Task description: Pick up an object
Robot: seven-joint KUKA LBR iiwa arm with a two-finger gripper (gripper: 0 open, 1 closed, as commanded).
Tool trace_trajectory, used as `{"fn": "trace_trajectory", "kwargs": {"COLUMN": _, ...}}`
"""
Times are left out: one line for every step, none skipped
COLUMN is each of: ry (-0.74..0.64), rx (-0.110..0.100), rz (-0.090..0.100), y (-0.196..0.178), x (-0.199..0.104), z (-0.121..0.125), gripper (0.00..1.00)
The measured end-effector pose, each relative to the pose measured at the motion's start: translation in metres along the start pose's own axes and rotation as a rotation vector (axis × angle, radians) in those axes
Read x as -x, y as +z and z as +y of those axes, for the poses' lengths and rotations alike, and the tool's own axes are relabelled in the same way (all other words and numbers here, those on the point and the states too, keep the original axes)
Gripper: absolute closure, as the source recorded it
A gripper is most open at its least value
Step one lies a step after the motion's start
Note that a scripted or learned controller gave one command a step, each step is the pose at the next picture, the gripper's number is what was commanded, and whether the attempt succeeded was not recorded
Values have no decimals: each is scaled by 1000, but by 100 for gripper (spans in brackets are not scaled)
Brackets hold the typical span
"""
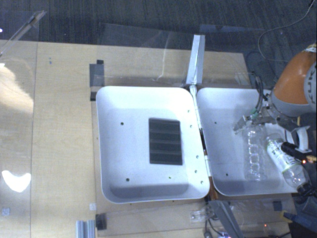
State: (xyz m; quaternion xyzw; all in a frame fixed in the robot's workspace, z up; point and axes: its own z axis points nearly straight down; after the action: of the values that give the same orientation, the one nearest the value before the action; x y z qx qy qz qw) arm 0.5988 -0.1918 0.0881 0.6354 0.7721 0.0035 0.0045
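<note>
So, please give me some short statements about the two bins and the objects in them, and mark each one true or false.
1. A dark ribbed rectangular pad lies in the left bin. True.
2. The dark pad lies in the right bin. False: it is in the left bin, near its middle.
3. Clear plastic objects lie in the right bin. True.
4. The arm reaches over the left bin. False: it is at the right bin's right side.
5. The two bins stand far apart on the bench. False: they sit side by side, with their edges meeting.
</note>
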Motion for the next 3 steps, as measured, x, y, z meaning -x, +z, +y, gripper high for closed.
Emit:
{"fn": "trace_trajectory", "kwargs": {"ry": -206, "rx": 7, "rz": 2, "y": -2, "x": 2, "z": -32, "gripper": 0}}
{"fn": "trace_trajectory", "kwargs": {"ry": -310, "rx": 0, "rz": 2, "y": 0, "x": 12, "z": 4, "gripper": 0}}
{"fn": "trace_trajectory", "kwargs": {"ry": -118, "rx": -20, "rz": 10, "y": 1, "x": 25, "z": 66, "gripper": 0}}
